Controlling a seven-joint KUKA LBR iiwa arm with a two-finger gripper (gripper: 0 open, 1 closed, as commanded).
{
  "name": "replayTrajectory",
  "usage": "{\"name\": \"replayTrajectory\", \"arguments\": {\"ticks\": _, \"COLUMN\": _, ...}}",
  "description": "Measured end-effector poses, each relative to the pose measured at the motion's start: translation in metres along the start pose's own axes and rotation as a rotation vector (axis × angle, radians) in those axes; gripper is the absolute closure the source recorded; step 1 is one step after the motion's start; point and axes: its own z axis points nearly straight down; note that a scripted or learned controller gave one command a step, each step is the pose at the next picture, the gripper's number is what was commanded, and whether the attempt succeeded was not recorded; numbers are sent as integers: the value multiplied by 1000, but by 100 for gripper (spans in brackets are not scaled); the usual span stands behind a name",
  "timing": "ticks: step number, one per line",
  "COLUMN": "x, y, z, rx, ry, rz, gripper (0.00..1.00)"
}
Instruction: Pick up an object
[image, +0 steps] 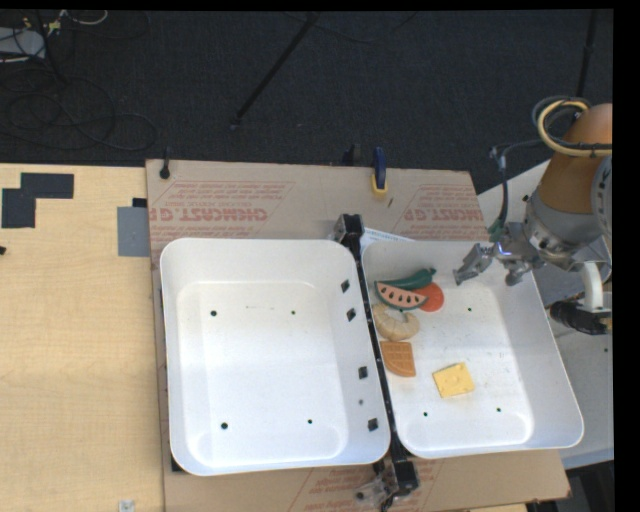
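In the right bin (545, 400), nearest lies a yellow cheese square (453, 380). Left of it sits a waffle piece (398, 358), then a pale round slice (397, 324), then a watermelon wedge (402, 295) touching a tomato (431, 297). Farther right, the claw (492, 262) hovers over the bin's far edge, open, gripping nothing.

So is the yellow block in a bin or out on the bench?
In. The yellow block lies flat on the floor of the right bin, apart from the other toys near the divider, with the gripper above the bin's far edge.
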Motion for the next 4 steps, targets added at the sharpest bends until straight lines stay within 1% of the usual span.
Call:
{"name": "replayTrajectory", "arguments": {"ticks": 1, "x": 76, "y": -3, "z": 67, "rx": 11, "ry": 5, "rz": -4, "gripper": 0}}
{"name": "replayTrajectory", "arguments": {"ticks": 2, "x": 75, "y": -2, "z": 63, "rx": 7, "ry": 2, "rz": 0, "gripper": 0}}
{"name": "replayTrajectory", "arguments": {"ticks": 3, "x": 104, "y": -2, "z": 62, "rx": 4, "ry": -7, "rz": 2, "gripper": 0}}
{"name": "replayTrajectory", "arguments": {"ticks": 4, "x": 104, "y": -3, "z": 53, "rx": 14, "ry": 1, "rz": 4, "gripper": 100}}
